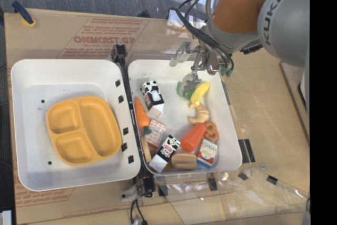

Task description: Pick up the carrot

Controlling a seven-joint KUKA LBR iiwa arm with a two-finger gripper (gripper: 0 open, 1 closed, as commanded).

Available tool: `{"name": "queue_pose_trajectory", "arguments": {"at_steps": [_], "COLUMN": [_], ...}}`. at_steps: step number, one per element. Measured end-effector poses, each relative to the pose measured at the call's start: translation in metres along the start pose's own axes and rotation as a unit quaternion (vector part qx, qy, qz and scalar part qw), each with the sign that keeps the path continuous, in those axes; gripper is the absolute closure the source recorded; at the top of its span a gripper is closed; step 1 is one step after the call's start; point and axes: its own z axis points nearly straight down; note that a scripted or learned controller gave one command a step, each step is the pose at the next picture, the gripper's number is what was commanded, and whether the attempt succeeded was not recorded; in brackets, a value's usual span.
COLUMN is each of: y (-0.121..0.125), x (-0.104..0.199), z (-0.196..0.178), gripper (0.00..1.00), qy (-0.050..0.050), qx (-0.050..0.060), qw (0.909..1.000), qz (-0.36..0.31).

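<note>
Your carrot [141, 112] lies in the right bin [230, 129], pressed along that bin's left wall, its length running along the wall, with a cow-print carton [153, 94] just to its right and a small patterned box [156, 131] touching near its lower end. Your gripper [200, 63] hangs over the bin's far edge, well apart from the carrot and nearer a yellow banana [199, 92]; whether it is parted or closed, you cannot tell from here. Judging by its look, that carrot is a light, stiff, smooth plastic toy, likely slippery, so you want to pinch across its thicker middle. Watch the wall: it leaves little room on one side.
</note>
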Motion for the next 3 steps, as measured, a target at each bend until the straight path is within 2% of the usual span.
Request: {"name": "queue_pose_trajectory", "arguments": {"at_steps": [1, 2, 3], "y": [0.069, 0.155, 0.089], "x": [0.047, 0.068, 0.053], "z": [0.048, 0.046, 0.045], "gripper": [0.0, 0.0, 0.0], "qy": [0.002, 0.001, -0.002], "qx": [-0.002, -0.003, 0.0], "qw": [0.9999, 0.9996, 0.9979], "qz": [-0.01, -0.03, -0.064]}}
